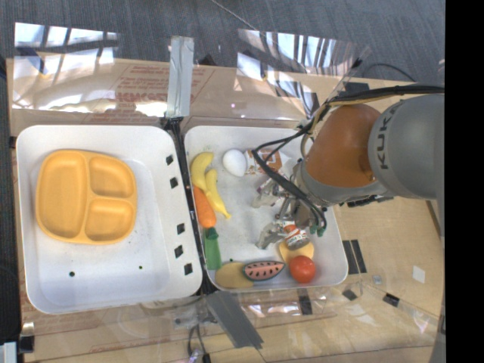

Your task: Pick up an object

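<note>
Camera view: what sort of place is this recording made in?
Likely a robot lab's grasping test bench: two white bins, the left bin holding an orange divided tray, the right bin holding toy food such as a banana and tomato, with the arm reaching in.

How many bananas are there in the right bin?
2. Both bananas lie at the right bin's left side: one banana near the wall, the other beside it, next to the carrot. The arm may hide more.
</note>
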Robot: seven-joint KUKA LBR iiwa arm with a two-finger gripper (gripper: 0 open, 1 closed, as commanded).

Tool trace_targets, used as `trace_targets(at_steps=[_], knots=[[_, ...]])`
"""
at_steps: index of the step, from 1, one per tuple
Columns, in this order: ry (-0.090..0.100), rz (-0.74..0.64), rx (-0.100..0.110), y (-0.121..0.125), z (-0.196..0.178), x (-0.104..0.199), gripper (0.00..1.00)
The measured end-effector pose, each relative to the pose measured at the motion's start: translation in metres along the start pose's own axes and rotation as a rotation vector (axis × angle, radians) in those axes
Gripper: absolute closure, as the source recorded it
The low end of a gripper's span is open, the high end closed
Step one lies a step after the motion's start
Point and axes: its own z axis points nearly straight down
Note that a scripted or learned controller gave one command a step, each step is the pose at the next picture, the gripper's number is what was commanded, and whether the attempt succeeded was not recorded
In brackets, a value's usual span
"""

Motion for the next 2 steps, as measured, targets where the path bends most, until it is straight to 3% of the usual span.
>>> trace_targets(at_steps=[1, 2], knots=[[-0.001, -0.009, 0.000, -0.0362, -0.0005, 0.0492, 0.00], [0.003, -0.136, 0.000, -0.0363, -0.0003, 0.0545, 0.00]])
